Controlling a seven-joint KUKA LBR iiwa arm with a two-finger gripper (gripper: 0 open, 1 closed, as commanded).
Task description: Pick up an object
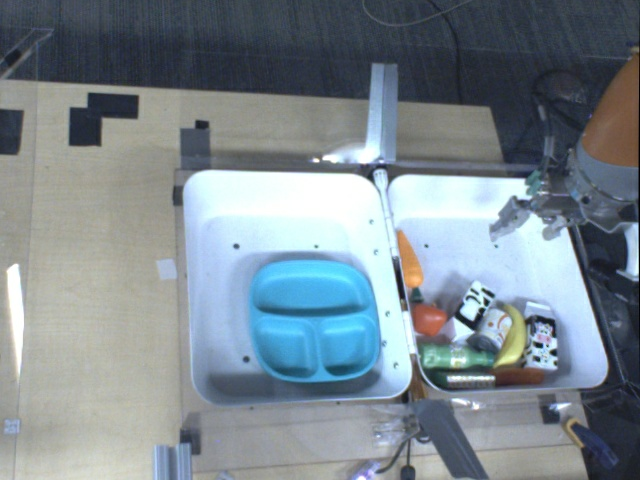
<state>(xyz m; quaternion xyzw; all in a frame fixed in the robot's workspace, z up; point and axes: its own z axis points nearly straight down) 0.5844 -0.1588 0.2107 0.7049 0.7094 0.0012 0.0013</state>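
Nearest the camera, along the front wall of the right bin (590, 373), the loose objects lie packed together: a green bottle (455, 356) on its side, a yellow banana (513, 335) curving over it, a red piece (519, 376) tucked under the banana's lower end, and a small black-and-white carton (541, 340) just right of the banana. A second black-and-white carton (475, 303) sits tilted just behind them, with a grey can (487, 340) between it and the banana. A red tomato (431, 320) rests to the left of these, and an orange carrot (409, 258) lies along the divider behind it.

In the left bin (205, 268) a blue divided tray (315, 318) sits toward the front.

Farther back, the gripper (530, 220) hangs over the rear right part of the right bin, fingers spread apart with nothing between them. The heap of objects lies well apart from it, toward the front and slightly left. The arm's orange band (612, 128) shows at the right edge.
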